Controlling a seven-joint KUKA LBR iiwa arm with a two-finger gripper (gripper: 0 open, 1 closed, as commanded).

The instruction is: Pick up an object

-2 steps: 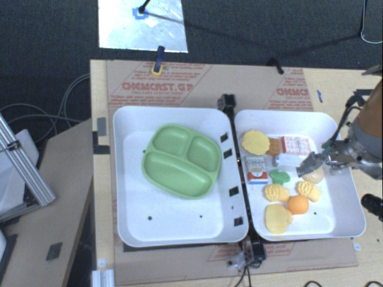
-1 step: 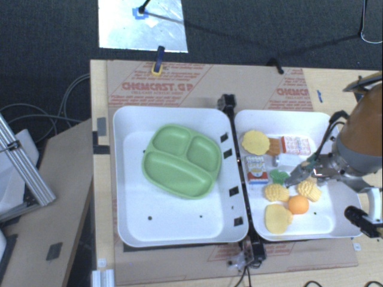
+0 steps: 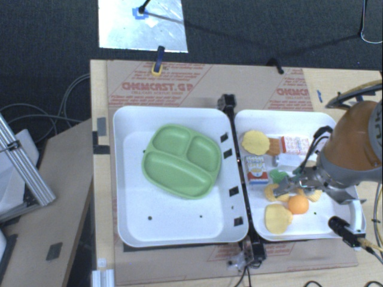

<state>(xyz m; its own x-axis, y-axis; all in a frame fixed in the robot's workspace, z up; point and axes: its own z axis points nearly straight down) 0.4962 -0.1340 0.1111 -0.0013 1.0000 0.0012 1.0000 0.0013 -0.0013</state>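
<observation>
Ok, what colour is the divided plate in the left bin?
Light green. The divided plate shows best in the camera view, lying in the white left bin.

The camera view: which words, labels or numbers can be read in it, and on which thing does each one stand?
"CHEMCAST GP": red print on the brown protective sheet behind the left bin.
The same red print on the sheet behind the right bin is readable only in part.
Small carton in the right bin: print too small to read.
White packet with red marks: blurred, unreadable.
</observation>
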